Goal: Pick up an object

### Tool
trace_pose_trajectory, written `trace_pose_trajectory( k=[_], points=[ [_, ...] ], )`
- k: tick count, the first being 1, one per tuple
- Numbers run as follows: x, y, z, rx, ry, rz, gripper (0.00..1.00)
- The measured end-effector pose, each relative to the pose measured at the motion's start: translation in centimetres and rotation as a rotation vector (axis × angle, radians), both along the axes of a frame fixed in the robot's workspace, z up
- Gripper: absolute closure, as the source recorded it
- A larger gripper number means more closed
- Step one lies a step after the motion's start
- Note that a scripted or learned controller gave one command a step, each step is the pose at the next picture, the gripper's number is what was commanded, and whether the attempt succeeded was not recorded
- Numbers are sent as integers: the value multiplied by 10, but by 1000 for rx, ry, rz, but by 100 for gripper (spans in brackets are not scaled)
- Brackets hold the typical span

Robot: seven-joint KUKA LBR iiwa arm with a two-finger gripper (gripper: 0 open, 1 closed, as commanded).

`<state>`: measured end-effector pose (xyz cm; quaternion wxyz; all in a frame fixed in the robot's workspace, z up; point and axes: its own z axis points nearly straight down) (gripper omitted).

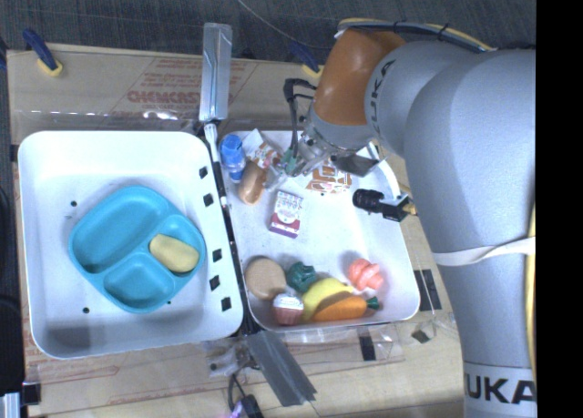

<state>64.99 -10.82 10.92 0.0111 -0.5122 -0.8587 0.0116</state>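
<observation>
My gripper [293, 163] hangs low over the back of the right bin [401, 257], under the orange wrist band. Its tips are close to a brown bottle [252, 181] and a blue-capped bottle [233, 154] at the bin's back left. A small white and purple carton [287, 214] lies just in front of the gripper. Toy foods crowd the front of the bin: a tan round bun [265, 276], a green piece [301, 274], a yellow banana [326, 295], an orange carrot [342, 310], a pink item [365, 273] and a small cupcake [287, 309].
The left bin [36, 225] holds a blue divided plate [118, 243] with a yellow toy [174, 253] in its right compartment. A metal divider [215, 70] stands between the bins at the back. The grey arm [465, 134] covers the right side of the bench.
</observation>
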Motion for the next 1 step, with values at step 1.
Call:
trace_pose_trajectory(
  k=[1],
  points=[
    [-16, 84, 87, 11, -37, 161, 100]
  ],
)
